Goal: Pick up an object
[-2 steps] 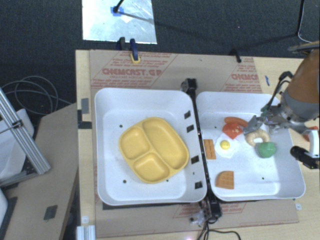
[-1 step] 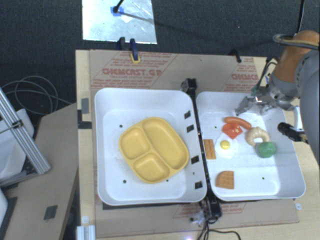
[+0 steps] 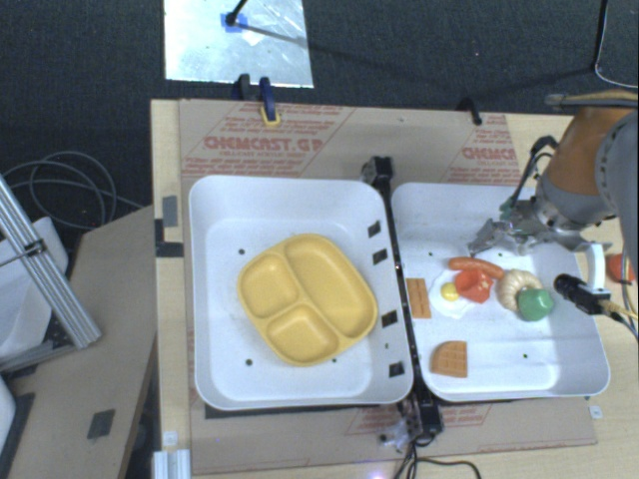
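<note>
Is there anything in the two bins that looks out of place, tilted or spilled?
Nothing looks spilled or damaged. The yellow divided plate lies flat but turned at an angle in the left bin. The toy foods sit loose in the right bin: a fried egg, a green piece, a waffle piece. The claw hangs above them.

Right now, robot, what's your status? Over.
Tool low in right bin, holding nothing visible. Toy food pile just below it. Yellow plate in left bin.

Grey KUKA arm with orange band is reaching in from the right, wrist angling down-left, metal two-finger gripper hanging over the right shallow white bin, upper area.
</note>
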### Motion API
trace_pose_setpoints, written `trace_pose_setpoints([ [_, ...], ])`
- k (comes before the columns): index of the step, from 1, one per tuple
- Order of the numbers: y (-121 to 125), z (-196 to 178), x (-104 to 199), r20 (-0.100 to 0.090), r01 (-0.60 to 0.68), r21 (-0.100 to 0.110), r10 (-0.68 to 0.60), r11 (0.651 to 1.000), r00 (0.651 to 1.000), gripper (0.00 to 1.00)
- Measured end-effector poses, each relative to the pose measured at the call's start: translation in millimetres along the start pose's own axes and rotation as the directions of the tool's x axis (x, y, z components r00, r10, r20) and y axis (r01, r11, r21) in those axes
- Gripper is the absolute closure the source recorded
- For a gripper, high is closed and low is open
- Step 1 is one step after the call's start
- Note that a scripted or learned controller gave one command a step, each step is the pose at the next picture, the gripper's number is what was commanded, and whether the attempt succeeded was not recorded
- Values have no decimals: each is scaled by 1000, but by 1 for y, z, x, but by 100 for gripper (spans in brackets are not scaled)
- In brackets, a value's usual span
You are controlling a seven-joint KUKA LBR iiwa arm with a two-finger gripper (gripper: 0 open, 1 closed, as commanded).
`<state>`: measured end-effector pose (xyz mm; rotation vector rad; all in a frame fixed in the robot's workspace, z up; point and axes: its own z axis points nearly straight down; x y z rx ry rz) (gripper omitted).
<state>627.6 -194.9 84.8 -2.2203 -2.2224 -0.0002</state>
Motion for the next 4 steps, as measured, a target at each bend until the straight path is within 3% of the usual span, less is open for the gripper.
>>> trace_pose_setpoints([
  [1, -77, 0, 22, -1, -2, 2, 2, 1000, 1000, 0],
  [2, -73, -11, 21, 2, 1, -5, -1, 1000, 1000, 100],
  [3, -73, -10, 21, 1, 1, -5, -1, 1000, 1000, 0],
  [4, -126, 1, 13, 0, -3, 3, 3, 1000, 1000, 0],
])
